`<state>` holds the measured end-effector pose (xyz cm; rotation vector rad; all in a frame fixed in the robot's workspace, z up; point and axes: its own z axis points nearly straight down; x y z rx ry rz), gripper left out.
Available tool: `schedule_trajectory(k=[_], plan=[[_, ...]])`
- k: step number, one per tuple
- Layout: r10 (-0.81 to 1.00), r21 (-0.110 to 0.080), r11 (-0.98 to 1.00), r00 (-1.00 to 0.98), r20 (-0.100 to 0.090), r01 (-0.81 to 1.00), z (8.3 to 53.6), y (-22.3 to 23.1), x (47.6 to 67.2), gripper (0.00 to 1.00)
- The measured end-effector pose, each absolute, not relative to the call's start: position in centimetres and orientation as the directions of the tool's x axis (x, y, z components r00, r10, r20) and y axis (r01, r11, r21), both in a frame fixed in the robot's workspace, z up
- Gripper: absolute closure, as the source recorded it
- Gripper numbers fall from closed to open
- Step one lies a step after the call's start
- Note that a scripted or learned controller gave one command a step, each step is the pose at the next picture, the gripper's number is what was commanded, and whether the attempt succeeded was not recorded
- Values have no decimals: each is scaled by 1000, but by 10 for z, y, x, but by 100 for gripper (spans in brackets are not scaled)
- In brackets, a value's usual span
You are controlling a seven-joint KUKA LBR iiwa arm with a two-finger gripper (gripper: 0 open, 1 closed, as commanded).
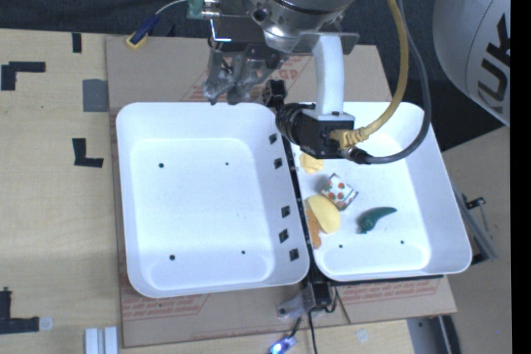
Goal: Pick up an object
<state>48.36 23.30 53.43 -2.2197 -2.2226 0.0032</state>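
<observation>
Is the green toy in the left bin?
No, the green toy lies in the right bin, next to a yellow toy.

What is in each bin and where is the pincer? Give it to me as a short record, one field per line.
left bin: bare white floor with small dark dots
right bin: holds all the loose items
yellow piece: near the divider, lower part of the right bin
red-and-white patterned item: just above the yellow piece
green item: right of the yellow piece, apart from it
small pale yellow scrap: by the divider, upper part of the right bin
pincer: above the left bin's far rim, nothing seen between its fingers
</observation>
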Motion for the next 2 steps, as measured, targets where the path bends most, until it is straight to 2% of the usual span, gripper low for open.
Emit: schedule_trajectory(k=[2], plan=[[1000,-2,1,-1,-1,1000,534,233,484,100]])
